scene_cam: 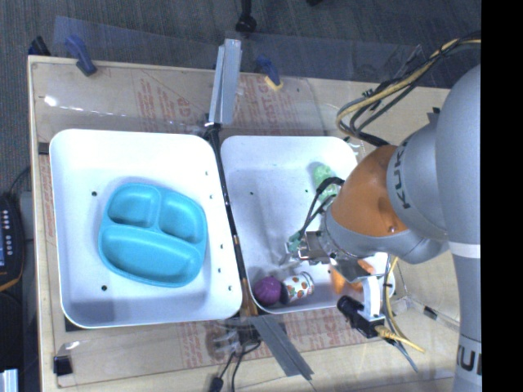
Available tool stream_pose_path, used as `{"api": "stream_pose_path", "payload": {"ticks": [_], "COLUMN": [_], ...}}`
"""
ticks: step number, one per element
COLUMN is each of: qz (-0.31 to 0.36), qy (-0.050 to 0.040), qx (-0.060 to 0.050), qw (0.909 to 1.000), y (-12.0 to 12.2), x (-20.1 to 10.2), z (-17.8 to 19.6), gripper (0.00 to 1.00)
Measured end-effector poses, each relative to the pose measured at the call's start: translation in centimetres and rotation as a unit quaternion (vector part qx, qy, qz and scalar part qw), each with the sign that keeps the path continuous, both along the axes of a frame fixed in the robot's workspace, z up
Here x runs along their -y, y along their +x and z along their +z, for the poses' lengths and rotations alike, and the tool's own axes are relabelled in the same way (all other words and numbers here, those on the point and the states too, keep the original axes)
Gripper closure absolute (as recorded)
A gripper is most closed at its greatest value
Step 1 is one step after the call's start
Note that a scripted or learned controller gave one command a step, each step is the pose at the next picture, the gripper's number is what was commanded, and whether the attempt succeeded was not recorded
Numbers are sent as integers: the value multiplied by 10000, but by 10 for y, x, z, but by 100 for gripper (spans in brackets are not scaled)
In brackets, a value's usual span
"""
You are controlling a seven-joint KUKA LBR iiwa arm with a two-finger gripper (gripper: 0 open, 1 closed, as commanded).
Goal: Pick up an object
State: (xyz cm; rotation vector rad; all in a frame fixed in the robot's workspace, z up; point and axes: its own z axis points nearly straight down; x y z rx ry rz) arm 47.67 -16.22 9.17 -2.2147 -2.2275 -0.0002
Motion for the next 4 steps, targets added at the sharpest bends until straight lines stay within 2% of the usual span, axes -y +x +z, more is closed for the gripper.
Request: {"api": "stream_pose_path", "payload": {"ticks": [1,2,3,4], "qz": [2,24,27,19], "qy": [-1,2,0,2], "qx": [0,-8,-8,-17], "qw": [10000,10000,10000,10000], "y": [0,0,0,-1], "x": [0,-1,-1,-39], "z": [0,9,9,0], "gripper": [0,100,0,0]}}
